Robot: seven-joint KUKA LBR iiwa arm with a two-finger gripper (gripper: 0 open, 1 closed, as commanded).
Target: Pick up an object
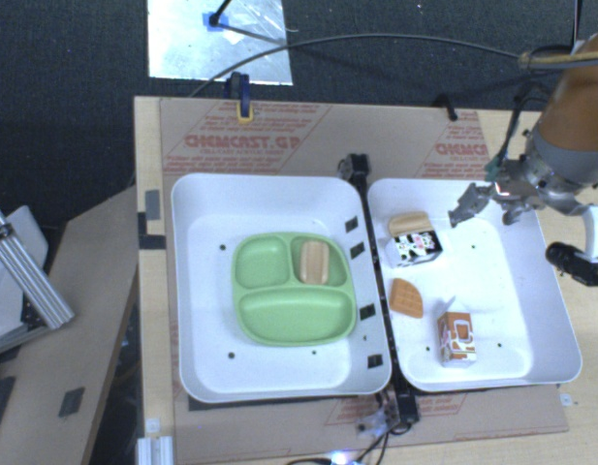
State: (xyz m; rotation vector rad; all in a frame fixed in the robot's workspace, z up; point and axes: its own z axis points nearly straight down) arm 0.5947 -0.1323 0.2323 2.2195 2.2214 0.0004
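Tool (485, 201) hangs with its fingers spread and nothing between them, over the right shallow white bin (541, 289), near the tan bread-like piece (411, 224) lying on a black-and-white patterned packet (417, 248); likely the nearest pick. Further off lie an orange wafer (407, 298) and an orange-white carton (456, 337).

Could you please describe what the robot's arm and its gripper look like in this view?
The arm is grey metal with a broad orange band above the wrist. A dark cable runs down beside it. The gripper is a small grey metal assembly ending in two thin grey prongs.
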